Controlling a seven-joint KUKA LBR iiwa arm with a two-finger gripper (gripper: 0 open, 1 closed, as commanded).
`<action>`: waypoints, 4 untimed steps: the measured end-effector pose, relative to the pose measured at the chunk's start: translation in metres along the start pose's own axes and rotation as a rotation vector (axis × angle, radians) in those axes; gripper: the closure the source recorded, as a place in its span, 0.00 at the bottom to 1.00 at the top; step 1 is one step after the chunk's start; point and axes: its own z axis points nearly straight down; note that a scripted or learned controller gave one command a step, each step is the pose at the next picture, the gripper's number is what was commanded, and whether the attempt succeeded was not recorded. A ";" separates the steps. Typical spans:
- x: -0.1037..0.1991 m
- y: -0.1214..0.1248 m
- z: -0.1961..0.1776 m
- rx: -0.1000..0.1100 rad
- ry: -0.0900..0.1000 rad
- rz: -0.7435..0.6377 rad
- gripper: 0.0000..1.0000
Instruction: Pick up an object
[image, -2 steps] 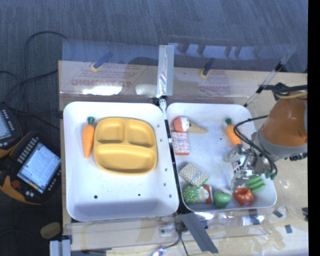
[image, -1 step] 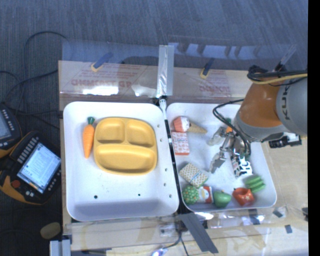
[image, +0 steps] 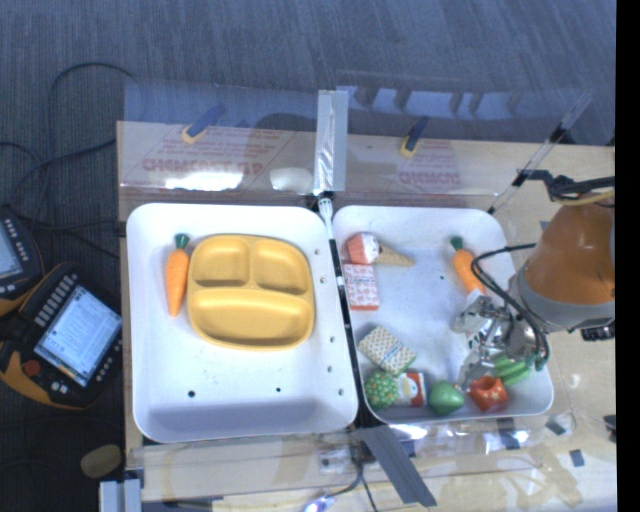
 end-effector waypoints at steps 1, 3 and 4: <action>-0.106 0.023 0.003 -0.002 -0.008 0.054 0.00; -0.106 0.023 -0.007 0.001 -0.008 0.052 0.00; -0.108 0.020 0.004 -0.001 -0.002 0.060 0.00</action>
